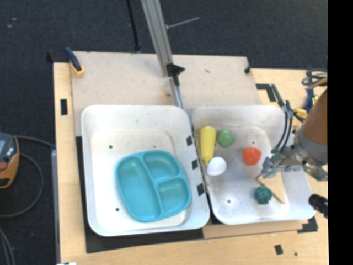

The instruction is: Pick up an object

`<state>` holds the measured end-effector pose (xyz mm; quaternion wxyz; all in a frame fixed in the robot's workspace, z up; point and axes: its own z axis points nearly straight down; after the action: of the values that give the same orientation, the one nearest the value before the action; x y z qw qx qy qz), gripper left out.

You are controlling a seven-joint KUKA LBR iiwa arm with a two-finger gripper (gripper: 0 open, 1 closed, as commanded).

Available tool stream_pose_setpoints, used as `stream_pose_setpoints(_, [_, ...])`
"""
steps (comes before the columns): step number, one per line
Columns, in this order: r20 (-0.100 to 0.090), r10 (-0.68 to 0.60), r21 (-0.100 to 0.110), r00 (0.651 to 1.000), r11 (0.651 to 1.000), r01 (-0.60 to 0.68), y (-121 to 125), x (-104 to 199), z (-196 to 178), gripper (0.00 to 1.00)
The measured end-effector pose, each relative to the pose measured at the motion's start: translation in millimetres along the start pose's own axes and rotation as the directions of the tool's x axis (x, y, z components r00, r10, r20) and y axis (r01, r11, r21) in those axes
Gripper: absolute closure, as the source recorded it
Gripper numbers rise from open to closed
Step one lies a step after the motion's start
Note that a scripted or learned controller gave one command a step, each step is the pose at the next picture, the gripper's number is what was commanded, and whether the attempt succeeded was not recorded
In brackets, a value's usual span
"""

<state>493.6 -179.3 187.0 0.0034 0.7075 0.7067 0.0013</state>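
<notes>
The right bin holds several small objects. A yellow cylinder lies along its left wall, with a white ball at its lower end and a green ball to its right. A red-orange object sits near the middle. A dark green object lies toward the front, touching a thin wooden stick. My gripper hangs over the bin's right side, between the red-orange object and the dark green one. I see nothing held in it.
The left bin carries a teal divided plate. A grey metal post rises behind the bins. Cables trail along the arm at the right. Bare bench board lies behind the bins.
</notes>
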Motion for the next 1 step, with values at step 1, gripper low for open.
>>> stream_pose_setpoints(1, [0.001,-0.004,-0.001,1.000,1.000,0.004,2.3,-2.0,-45.7,1.00])
